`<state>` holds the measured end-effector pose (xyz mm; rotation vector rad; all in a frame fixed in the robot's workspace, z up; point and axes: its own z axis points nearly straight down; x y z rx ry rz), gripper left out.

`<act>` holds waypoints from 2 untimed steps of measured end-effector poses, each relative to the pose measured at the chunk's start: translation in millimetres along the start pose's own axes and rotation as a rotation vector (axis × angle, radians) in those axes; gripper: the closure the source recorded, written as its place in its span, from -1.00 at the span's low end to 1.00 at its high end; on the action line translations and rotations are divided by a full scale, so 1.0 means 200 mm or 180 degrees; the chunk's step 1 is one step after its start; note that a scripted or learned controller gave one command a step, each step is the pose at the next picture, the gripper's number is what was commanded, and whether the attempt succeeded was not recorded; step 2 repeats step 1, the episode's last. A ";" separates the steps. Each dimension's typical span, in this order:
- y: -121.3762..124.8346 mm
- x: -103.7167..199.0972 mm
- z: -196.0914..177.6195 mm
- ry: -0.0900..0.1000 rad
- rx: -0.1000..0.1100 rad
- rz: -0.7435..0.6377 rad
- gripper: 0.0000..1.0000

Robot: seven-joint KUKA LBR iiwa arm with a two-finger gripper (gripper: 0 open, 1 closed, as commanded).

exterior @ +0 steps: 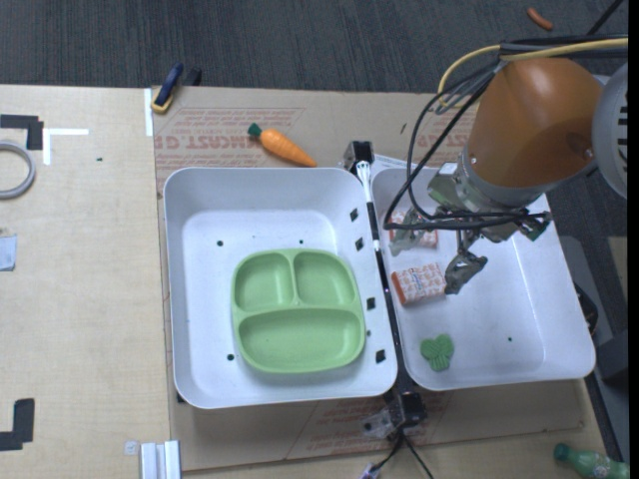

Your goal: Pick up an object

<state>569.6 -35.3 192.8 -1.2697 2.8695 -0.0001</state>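
Two white bins sit side by side on the table. The right bin holds a small rectangular packet, white with orange-red printing, lying flat near the bin's left wall. A second, similar packet lies just behind it, partly hidden by the arm's hardware. A small green broccoli-like toy rests nearer the front edge of that bin. The claw hangs below the orange wrist band, just to the right of the first packet, with its dark tip close beside the packet's right edge; nothing shows between its tips, and whether they stand apart or together cannot be told from this angle. The left bin carries a light green divided plate with three compartments. Behind the bins, a toy carrot lies on the cardboard.
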 end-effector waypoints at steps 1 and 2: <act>-0.02 0.43 0.47 0.0005 -0.0001 0.0435 -1.00; -0.02 0.43 0.47 0.0005 -0.0001 0.0435 -1.00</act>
